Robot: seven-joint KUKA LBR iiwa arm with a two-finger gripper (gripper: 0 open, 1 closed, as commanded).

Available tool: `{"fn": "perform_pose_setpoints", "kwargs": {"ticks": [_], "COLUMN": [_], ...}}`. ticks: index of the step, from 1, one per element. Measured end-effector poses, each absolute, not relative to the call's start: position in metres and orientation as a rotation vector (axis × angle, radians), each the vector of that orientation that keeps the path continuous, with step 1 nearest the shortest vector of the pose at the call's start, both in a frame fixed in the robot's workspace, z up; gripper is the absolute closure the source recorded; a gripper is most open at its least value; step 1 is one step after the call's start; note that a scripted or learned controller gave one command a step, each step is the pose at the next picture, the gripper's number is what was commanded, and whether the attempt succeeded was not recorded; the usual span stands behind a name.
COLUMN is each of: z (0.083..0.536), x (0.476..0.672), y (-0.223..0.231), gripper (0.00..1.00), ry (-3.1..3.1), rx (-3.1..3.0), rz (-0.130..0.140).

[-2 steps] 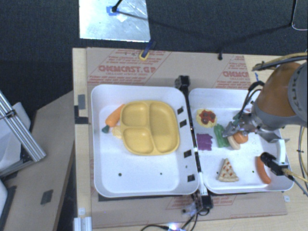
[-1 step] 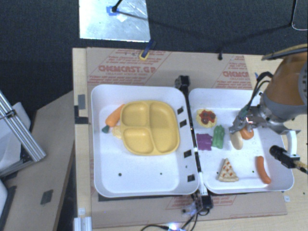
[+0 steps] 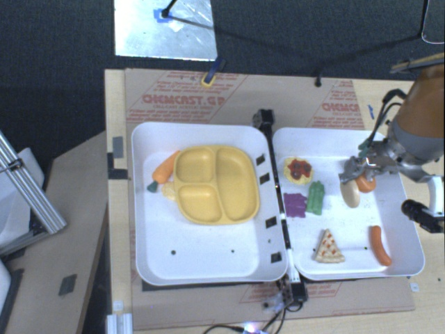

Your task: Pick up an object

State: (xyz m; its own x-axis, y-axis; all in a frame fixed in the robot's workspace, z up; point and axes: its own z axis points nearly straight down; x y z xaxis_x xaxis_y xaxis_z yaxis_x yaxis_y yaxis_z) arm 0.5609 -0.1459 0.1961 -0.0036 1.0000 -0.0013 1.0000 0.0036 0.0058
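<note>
Grey gripper (image 3: 359,171) low in the right bin (image 3: 410,259), just above the pale egg-shaped piece (image 3: 351,194) and half covering an orange piece (image 3: 366,183) of unclear shape; finger gap hard to make out, hold on anything impossible to tell. Around the egg: one tart (image 3: 298,170), one green piece (image 3: 316,197), one purple piece (image 3: 295,204) to its left, one pizza slice (image 3: 329,248) and one sausage (image 3: 379,245) below. Bare white floor between egg and sausage.

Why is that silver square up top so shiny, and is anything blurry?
In the camera view, the metal sheet reflects light in pale streaks; the arm at the right looks soft and smeared, while the yellow plate and pizza slice stay sharp.
</note>
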Motion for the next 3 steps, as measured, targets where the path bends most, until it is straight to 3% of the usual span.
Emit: {"fn": "perform_pose_setpoints", "kwargs": {"ticks": [1, 3], "z": [0.226, 0.221], "x": [0.562, 0.599], "y": [-0.146, -0.048], "gripper": [1.00, 1.00], "ry": [2.223, 2.232], "rx": [2.214, 2.210], "rz": [0.004, 0.005]}}
